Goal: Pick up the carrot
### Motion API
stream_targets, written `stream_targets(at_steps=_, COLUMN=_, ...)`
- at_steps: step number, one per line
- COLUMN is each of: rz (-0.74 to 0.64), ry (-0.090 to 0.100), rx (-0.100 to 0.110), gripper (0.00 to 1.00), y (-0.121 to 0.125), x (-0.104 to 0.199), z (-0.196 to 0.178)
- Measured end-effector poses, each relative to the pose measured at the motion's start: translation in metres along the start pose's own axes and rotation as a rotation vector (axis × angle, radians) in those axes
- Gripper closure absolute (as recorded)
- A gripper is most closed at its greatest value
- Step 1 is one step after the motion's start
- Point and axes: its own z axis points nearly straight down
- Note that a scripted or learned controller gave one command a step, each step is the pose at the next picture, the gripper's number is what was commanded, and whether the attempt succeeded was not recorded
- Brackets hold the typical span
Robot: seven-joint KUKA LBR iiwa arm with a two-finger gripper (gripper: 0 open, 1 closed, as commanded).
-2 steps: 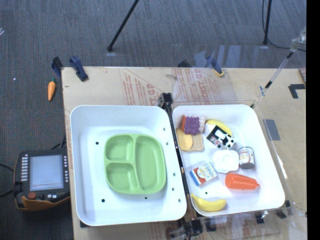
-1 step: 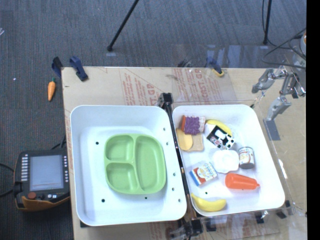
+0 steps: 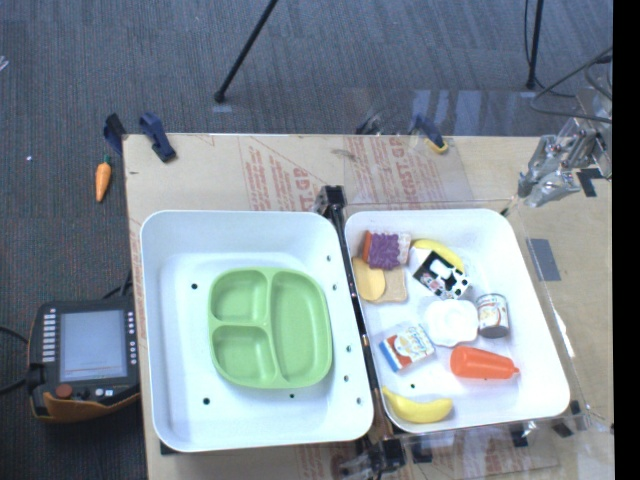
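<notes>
1. I see the carrot (image 3: 484, 363) lying in the right bin (image 3: 530, 268), low and toward its right side.
2. A white lid-like disc (image 3: 451, 320) and a small can (image 3: 492, 315) sit just above it; a snack carton (image 3: 407, 348) and a banana (image 3: 418, 406) lie to its left.
3. Its long axis runs left-right, tip pointing right.
4. It looks like smooth orange plastic, cone-shaped.
5. The claw (image 3: 545, 176) hangs over the desk (image 3: 300, 173), well apart; I cannot tell its fingers' state.

Even, soft overhead light fills the room, and the two shallow white plastic bins (image 3: 160, 268) gleam bright. Shadows beneath things are faint. The whole view is slightly soft and grainy.
</notes>
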Motion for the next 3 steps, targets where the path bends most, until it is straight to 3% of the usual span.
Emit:
stream_targets(at_steps=1, rz=0.000, ry=0.001, rx=0.000, gripper=0.00, y=0.000, x=0.000, z=0.000)
stream_targets(at_steps=2, rz=-0.145, ry=-0.008, rx=0.007, gripper=0.00, y=0.001, x=0.020, z=-0.126)
stream_targets(at_steps=3, rz=-0.121, ry=0.002, rx=0.001, gripper=0.00, y=-0.001, x=0.000, z=-0.159)
